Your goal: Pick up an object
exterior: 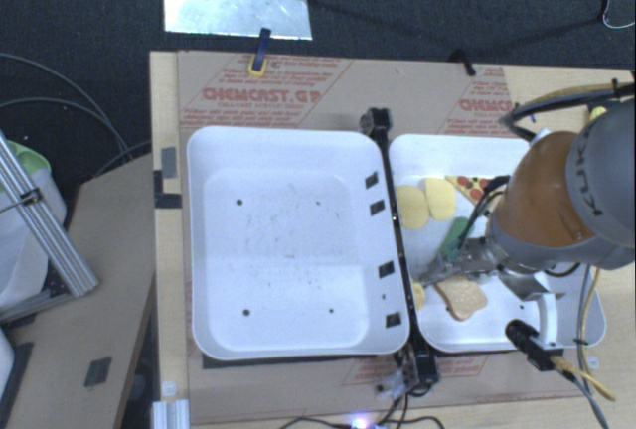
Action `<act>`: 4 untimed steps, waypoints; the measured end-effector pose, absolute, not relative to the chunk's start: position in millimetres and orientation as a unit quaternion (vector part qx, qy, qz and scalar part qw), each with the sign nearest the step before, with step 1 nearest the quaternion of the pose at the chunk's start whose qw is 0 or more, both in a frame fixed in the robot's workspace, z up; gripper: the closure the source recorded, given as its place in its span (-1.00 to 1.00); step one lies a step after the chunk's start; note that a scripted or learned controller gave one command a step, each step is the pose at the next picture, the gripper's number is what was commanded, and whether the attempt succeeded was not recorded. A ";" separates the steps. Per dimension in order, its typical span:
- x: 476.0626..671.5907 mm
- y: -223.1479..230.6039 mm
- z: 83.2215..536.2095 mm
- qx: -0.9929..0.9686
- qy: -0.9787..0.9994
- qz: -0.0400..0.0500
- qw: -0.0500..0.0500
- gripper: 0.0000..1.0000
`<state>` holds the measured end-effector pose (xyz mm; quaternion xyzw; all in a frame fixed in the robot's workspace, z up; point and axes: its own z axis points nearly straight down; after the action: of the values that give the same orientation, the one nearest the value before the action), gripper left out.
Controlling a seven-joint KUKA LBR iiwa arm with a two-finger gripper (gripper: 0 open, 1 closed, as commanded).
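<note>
The arm [556, 199] reaches over the right bin [452, 147], where the pickable things lie bunched: two pale yellow chip-like pieces [425, 202] near the divider, a pizza-slice toy [467, 186] just behind them, a green stick-like item [455, 234] slanting under the wrist, and a slice of toast [462, 298] toward the front wall. The gripper [445, 266] sits low between the green item and the toast, very near both, perhaps touching. To do this step well, the program should probably settle on a single target (the toast looks the most exposed) and centre the fingers over it, descending straight so that neighbours are not nudged against the bin wall; a flat slice offers little edge to pinch, so a slip seems a fair risk. Whether the pincer is spread or closed cannot be told here, as the metal parts blur together beneath the wrist, and nothing is visibly held. The left bin [283, 144] lies alongside.
</note>
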<state>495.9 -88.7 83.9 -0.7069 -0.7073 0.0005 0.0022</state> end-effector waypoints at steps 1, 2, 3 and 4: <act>533.0 -110.1 102.9 -0.706 -0.708 -0.001 -0.002 -1.00; 594.5 -133.8 138.0 -0.705 -0.709 -0.002 -0.005 -1.00; 645.3 -52.5 187.5 -0.704 -0.711 -0.003 -0.003 -1.00; 670.6 1.9 263.8 -0.704 -0.710 -0.004 -0.003 -1.00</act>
<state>670.6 1.9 263.8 -0.7039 -0.7103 -0.0037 -0.0029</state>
